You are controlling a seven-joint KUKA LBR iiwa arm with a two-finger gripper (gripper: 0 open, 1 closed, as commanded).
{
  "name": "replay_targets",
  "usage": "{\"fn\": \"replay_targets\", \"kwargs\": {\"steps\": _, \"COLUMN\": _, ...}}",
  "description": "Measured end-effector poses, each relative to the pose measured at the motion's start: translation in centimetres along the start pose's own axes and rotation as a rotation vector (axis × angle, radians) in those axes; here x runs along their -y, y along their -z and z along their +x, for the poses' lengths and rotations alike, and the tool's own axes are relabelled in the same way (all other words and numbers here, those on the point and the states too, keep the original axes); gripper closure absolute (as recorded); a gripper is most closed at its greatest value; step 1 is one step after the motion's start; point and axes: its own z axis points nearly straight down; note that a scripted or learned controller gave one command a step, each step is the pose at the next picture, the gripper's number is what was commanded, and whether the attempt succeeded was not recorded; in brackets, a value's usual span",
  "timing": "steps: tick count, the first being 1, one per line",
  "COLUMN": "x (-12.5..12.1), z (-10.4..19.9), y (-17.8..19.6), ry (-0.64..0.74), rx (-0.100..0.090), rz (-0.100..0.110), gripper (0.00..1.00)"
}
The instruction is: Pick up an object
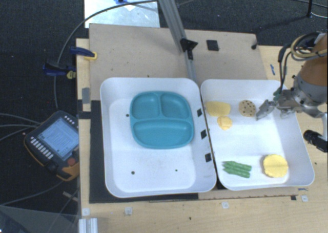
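Green beans [237, 168] lie at six o'clock in the right bin [297, 140]; gripper [275, 109], fingers spread, hangs beside the cookie [247, 107], seemingly lining up.

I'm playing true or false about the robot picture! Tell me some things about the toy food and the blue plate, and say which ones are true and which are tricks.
1. The blue plate sits in the left bin. True.
2. The cookie lies on the blue plate. False: it lies in the right bin, near the gripper.
3. The green beans are in the right bin. True.
4. The gripper is holding the round yellow piece. False: that piece lies on the bin floor, apart from the gripper.
5. The blue plate has three sections. True.
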Motion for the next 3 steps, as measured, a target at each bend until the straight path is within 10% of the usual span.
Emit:
{"fn": "replay_targets", "kwargs": {"steps": 2, "x": -1.0, "z": 0.4, "y": -6.2, "ry": 0.003, "rx": 0.002, "rz": -0.007, "gripper": 0.0}}
{"fn": "replay_targets", "kwargs": {"steps": 3, "x": -1.2, "z": 0.5, "y": -4.9, "ry": 0.006, "rx": 0.002, "rz": -0.014, "gripper": 1.0}}
